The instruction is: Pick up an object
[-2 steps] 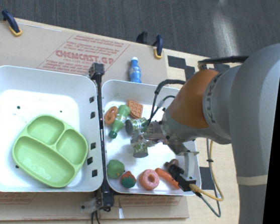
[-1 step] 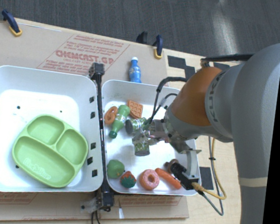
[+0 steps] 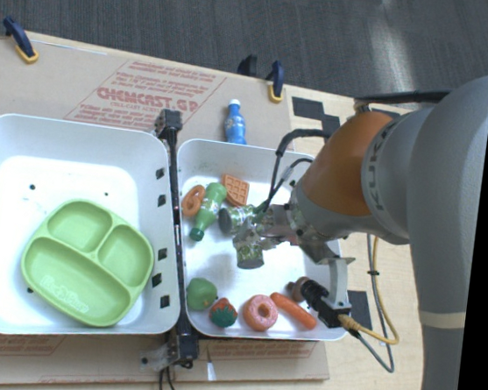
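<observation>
The gripper (image 3: 242,225) is down inside the right bin (image 3: 203,156), near its middle, and its metal end is a blur of grey against other things, so I cannot tell how the jaws stand. A dark green cup (image 3: 250,252) lies on its side just below the gripper, touching or nearly touching it; whether it is gripped cannot be told. A green bottle (image 3: 208,210) lies tilted just left of the gripper, with an orange piece (image 3: 193,199) beside it against the bin's left wall. A waffle (image 3: 236,189) sits just above the bottle's top.

Along the near edge of the same bin lie a green ball (image 3: 201,293), a strawberry (image 3: 223,313), a pink doughnut (image 3: 259,312) and a carrot (image 3: 293,310), in a row from left to right.

The arm (image 3: 379,175) comes in over the bin's right side.

The left bin (image 3: 22,132) holds a green divided plate (image 3: 86,259) with three compartments, lying flat toward the near-left corner.

Outside the bins, a small blue bottle (image 3: 234,122) lies on the board (image 3: 91,74) just behind the right bin.
</observation>
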Controlling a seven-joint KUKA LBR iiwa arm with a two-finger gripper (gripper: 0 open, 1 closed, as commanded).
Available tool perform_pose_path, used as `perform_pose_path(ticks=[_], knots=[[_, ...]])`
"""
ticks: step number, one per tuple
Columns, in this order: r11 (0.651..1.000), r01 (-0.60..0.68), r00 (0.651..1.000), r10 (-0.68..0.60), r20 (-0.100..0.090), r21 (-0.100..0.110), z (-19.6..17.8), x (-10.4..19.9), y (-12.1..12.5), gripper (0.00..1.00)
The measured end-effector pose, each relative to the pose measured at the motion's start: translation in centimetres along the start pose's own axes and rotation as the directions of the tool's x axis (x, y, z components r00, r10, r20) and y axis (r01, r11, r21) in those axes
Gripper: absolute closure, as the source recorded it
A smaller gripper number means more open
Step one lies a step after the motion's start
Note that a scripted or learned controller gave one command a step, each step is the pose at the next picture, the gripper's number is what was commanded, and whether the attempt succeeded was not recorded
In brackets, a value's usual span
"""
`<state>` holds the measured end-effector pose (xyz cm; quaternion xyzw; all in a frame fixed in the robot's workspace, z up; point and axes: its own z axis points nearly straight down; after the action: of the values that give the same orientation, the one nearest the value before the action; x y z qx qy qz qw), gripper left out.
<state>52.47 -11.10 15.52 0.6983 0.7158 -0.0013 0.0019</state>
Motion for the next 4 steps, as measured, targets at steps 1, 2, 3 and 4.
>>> perform_pose_path(ticks=[1, 2, 3, 4], knots=[[1.000, 0.004, 1.000, -0.004, 0.001, -0.003, -1.0, 0.0, 0.1, 1.00], [1.000, 0.008, 1.000, -0.008, 0.001, -0.006, -2.1, 0.0, 0.2, 1.00], [1.000, 0.012, 1.000, -0.012, 0.002, -0.010, -3.1, 0.0, 0.4, 1.00], [1.000, 0.016, 1.000, -0.016, 0.004, -0.015, -4.1, -0.1, 0.5, 1.00]])
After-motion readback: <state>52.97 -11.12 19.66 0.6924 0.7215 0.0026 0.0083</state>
